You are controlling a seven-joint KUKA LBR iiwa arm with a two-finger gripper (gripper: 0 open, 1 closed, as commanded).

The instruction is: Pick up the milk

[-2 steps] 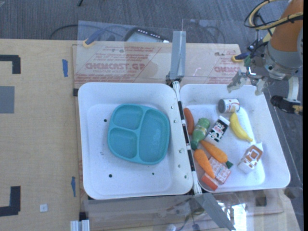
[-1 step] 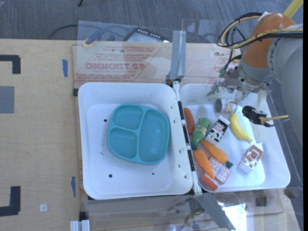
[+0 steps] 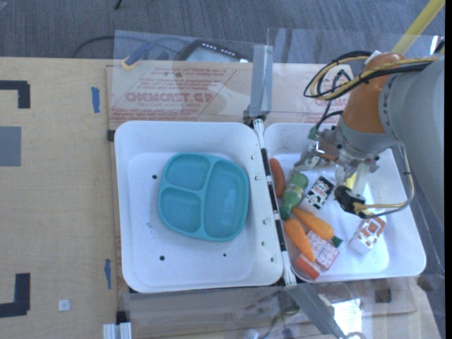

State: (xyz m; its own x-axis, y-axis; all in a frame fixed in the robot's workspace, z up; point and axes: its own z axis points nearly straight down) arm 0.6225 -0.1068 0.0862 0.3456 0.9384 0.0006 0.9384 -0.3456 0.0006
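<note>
White milk carton (image 3: 321, 191) perhaps beneath tool (image 3: 337, 167).

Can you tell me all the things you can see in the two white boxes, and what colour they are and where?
bins: two, white, side by side on the bench
plate: one, blue, three sections, middle of the left bin
carrots: two, orange, right bin, near its left wall
bottle: one, green, right bin, above the carrots
milk: one small carton, white and orange, right bin, right of the carrots
arm: one, grey with an orange band, over the right bin
gripper: one, above the right bin
</note>
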